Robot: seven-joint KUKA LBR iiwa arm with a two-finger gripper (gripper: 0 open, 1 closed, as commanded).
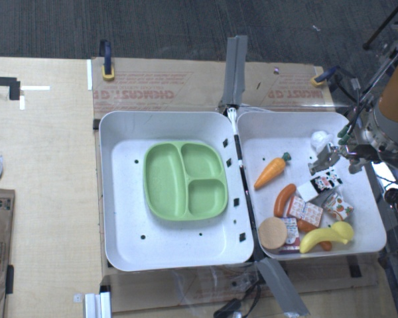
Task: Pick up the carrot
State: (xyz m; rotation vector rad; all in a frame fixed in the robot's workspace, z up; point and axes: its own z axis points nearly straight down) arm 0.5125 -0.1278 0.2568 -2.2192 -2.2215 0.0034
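Gripper (pixel 331 156) hangs low over the right shallow white plastic bin (pixel 379 244), metal fingers slightly parted and holding nothing. Risk lies in the clutter — a yellow plastic banana (pixel 325 236), a small black-and-white printed carton (pixel 326 179) and other toy food crowd just beside and below the claw, so a descent here would likely catch the wrong item. The orange toy carrot with a green stem (pixel 272 170) lies apart to the claw's left, near the bin's divider, tilted — clear on all sides.

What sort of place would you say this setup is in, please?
Probably a robotics lab bench: two white bins clamped to a board, toy food such as a carrot and banana, and a gripper reaching in.
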